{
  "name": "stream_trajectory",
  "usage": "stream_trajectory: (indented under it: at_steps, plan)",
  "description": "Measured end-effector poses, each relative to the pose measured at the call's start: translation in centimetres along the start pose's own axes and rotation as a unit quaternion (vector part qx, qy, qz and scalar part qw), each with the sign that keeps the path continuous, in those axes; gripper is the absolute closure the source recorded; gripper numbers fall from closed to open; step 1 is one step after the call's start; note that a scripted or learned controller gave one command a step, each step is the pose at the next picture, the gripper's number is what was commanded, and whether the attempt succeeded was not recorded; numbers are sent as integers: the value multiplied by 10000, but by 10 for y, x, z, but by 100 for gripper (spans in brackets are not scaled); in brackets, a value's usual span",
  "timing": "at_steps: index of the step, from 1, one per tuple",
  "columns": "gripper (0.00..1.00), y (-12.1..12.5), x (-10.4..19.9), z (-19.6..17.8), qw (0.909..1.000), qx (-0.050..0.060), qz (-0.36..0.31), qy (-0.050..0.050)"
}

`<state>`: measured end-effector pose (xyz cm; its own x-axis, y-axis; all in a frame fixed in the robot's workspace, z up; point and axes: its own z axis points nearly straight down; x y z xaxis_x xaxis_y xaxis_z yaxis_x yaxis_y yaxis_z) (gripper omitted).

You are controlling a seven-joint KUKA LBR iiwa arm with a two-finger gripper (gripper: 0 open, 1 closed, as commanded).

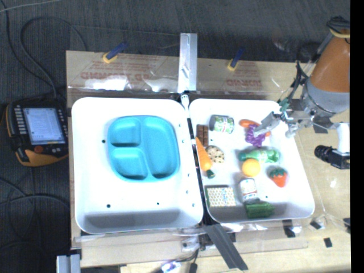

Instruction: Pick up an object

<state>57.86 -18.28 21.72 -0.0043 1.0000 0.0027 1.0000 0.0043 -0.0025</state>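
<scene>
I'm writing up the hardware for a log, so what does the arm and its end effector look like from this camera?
The arm is a rounded, bulky body with a broad orange band over grey housing below it. Thin dark cables run alongside the wrist. The end effector is a slim light grey metal piece projecting leftward from a cluttered wrist block with small dark fittings. No markings are legible.

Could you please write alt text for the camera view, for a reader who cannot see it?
The arm's gripper hangs over the right bin beside a purple toy, among small play foods including a can, an orange and a strawberry. The left bin holds a blue divided tray.
</scene>
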Motion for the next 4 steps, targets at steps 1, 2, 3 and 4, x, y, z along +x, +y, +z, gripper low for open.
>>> stream_trajectory:
  at_steps: [1,2,3,4]
  plan:
    - [0,-70,-14,43,9947,-2,-1027,-9]
    - [0,-17,15,127,9713,-42,-2378,-45]
    - [100,-15,17,117,9712,-76,-2381,-34]
    - [100,1,0,-12,9947,-2,-1029,-26]
